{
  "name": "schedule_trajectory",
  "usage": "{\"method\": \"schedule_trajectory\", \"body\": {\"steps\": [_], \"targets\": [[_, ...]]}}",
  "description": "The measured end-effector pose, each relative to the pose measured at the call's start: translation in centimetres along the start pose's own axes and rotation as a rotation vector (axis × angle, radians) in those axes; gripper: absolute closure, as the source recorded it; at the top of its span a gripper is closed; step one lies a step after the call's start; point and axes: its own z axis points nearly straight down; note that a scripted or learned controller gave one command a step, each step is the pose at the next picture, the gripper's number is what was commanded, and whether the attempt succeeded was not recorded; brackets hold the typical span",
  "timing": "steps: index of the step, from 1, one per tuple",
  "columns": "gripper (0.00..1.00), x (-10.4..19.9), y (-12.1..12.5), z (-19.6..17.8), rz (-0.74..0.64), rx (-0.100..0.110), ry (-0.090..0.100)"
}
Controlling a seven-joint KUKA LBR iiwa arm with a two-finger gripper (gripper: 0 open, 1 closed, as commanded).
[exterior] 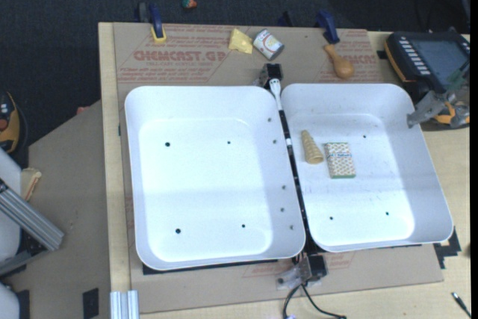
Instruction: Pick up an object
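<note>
Right shallow white bin (418, 183) holds two items near its middle: tan cone-shaped object (311, 147) and small rectangular patterned box (340, 159), just beside each other, cone on the left. Left shallow white bin (149, 183) sits alongside. Grey pincer (433, 107) at right bin's far right rim, well apart from both items; can't tell pincer state.

Bench (224, 56): 2 white bins (209, 175) side by side; yellow wedge (240, 42), small box (268, 44) behind.
</note>
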Motion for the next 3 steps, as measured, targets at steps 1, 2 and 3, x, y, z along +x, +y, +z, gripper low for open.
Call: {"method": "schedule_trajectory", "body": {"steps": [1,2,3], "targets": [[0.00,3.6,-2.7,-26.3,-0.004,-0.022,-0.007],[1.00,3.5,-2.6,-26.3,-0.001,-0.007,-0.005],[1.00,9.4,-6.8,-21.6,-0.004,0.006,0.003]]}}
